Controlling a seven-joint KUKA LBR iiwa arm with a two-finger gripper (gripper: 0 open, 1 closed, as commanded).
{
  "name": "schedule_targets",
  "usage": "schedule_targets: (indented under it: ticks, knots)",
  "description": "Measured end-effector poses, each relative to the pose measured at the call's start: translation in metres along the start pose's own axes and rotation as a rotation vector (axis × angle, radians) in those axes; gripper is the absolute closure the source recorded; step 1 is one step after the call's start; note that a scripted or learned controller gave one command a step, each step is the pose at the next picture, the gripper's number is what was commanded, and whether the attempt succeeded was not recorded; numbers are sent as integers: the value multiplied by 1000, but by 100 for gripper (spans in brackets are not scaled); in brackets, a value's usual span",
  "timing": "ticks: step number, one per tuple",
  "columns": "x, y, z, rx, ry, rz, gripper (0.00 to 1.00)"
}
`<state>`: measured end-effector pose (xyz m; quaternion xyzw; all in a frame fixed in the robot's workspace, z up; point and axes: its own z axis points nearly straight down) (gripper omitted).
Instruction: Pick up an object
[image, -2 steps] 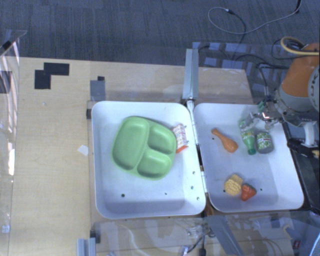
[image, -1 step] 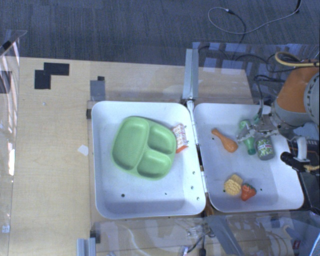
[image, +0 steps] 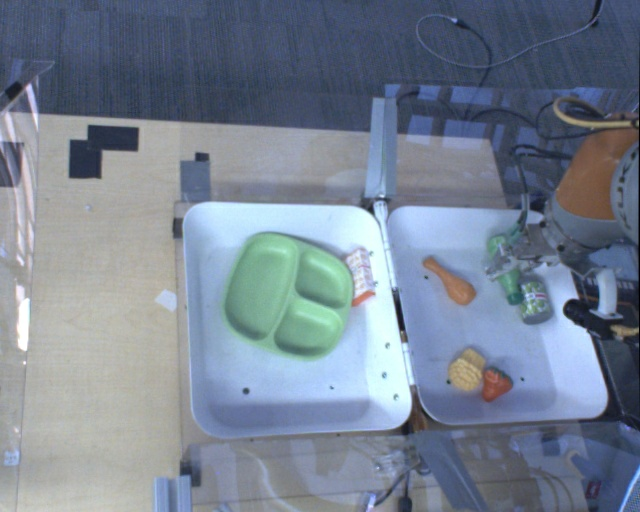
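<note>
Hovering over the right bin (image: 575, 400), the claw (image: 508, 258) meets a green bottle (image: 503, 268).

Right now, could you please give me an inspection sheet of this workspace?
Surface: wooden bench bearing a left bin and a right bin, side by side.
Job's things: right bin holds an orange drumstick-shaped toy, a corn cob touching a strawberry, a green bottle and a can.
Clutter: left bin holds a green divided plate and a small packet at its edge.
Grippers: pincer low by the green bottle; finger state unclear.
Cables: black cable on the floor.
Surroundings: dark carpet; black tape marks on the bench.
</note>
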<state>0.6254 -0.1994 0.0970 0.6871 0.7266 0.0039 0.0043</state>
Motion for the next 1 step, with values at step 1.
schedule_targets:
  ticks: [1]
  knots:
    - [50,45,-101,6,0,-83,100]
